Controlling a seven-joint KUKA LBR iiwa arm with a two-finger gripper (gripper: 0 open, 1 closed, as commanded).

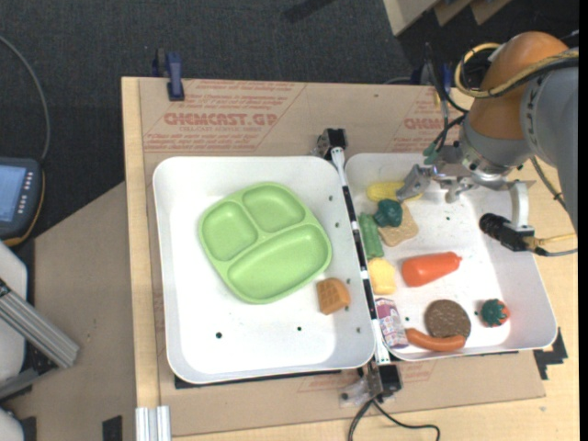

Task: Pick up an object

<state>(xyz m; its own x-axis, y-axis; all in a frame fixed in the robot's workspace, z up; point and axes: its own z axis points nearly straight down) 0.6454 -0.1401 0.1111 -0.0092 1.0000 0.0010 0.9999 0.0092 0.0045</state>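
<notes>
- gripper (432, 180) sits low over the far end of the right bin (537, 294), fingers spread apart, nothing between them
- just beside its left finger: yellow piece (384, 191); teal piece (389, 213) lies on a bread slice (401, 232) near it
- same bin — orange carrot (429, 267), brown patty (446, 319), sausage (435, 342), green stick (370, 235) at the left wall
- left bin (184, 320): 3-compartment green plate (265, 241), bread chunk (333, 295) just beside it

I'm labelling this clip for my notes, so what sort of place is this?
Probably a robotics lab bench: a KUKA arm reaches over two white bins, one holding a green divided plate, the other toy food such as a carrot.
</notes>
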